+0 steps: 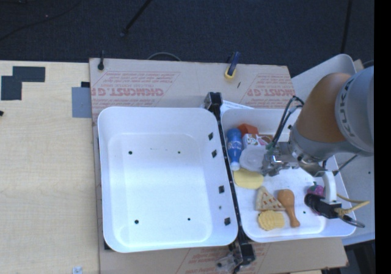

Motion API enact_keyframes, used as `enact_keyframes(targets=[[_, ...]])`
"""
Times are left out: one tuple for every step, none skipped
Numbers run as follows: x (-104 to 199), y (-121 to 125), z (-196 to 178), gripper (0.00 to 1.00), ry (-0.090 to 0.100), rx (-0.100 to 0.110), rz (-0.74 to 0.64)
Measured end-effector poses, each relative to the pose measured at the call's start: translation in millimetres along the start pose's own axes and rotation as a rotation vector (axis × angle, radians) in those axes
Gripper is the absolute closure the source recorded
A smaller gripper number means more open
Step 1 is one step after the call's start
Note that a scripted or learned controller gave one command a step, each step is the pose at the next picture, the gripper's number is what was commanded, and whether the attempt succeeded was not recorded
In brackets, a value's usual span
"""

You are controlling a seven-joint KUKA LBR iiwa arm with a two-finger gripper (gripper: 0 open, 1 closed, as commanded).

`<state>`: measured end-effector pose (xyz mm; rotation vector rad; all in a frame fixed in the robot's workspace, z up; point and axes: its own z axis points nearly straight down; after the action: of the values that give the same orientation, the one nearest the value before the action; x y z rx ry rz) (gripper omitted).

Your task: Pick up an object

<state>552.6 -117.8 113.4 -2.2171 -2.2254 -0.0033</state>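
Observation:
The right bin [305, 230] holds several small things. A blue bottle [234, 144] lies along its left wall, with a red and white item [250, 135] beside it. Below them are a pale clear piece [250, 159] and a yellow rounded piece [248, 178]. Toward the front lie a tan wedge [266, 200], a round yellow biscuit [270, 221] and a brown drumstick [288, 205]. My gripper [272, 164] is low in this bin, just right of the clear piece and above the yellow one. Nothing is visibly held in it.
The left bin [107, 144] stands beside the right one, with a black divider [223, 169] between them. The grey and orange arm [333, 117] covers the right bin's far right corner. A small purple thing [316, 190] sits near the right wall.

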Motion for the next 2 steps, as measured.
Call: enact_keyframes(targets=[[74,79,-79,1.0,0.001,-0.01,-0.006],[92,93,-124,1.0,-0.001,-0.002,0.001]])
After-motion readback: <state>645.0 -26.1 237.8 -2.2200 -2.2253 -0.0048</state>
